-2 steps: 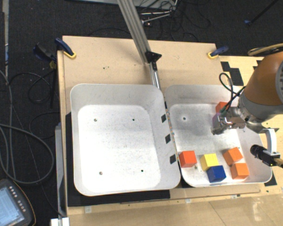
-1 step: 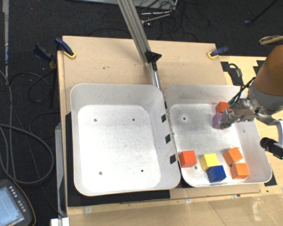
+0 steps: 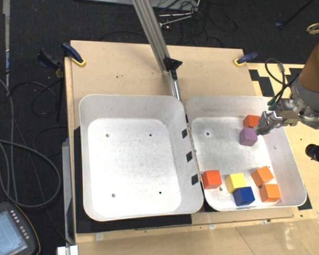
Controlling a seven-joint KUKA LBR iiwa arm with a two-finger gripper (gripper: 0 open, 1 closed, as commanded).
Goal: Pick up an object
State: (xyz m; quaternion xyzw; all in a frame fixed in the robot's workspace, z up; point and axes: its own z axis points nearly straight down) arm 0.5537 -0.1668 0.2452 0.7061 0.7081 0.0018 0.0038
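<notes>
So the arm comes in from the right and the gripper [image 3: 267, 122] sits over the upper right part of the right bin [image 3: 223, 125]. Honestly can't tell whether the fingers are apart or together, it's just a dark clump at that size.

Right around it are two blocks. An orange block [image 3: 250, 121] sits just to the gripper's left, looks like it's touching or nearly so. A purple block [image 3: 248, 136] is just below that one and just beside the gripper tip, pretty much snug against the orange one. Whether either is actually between the fingers, no idea.

The rest of the stuff is down at the near end of the same bin, well apart from the gripper: an orange cube [image 3: 211, 178] near the left wall, then a yellow block [image 3: 235, 182] with a blue block [image 3: 244, 195] touching it just below, and two more orange ones on the right, one tilted [image 3: 262, 175] and one [image 3: 270, 193] right under it by the bin's rim.

The left bin [image 3: 95, 110] sits beside it, sharing the middle edge, where a few dark tabs [image 3: 189, 155] run along the seam. A metal pole [image 3: 151, 28] slants down from the top and ends at that seam behind the bins. Blue-and-yellow clamps [image 3: 73, 54] hold the wooden board at the back corners.
</notes>
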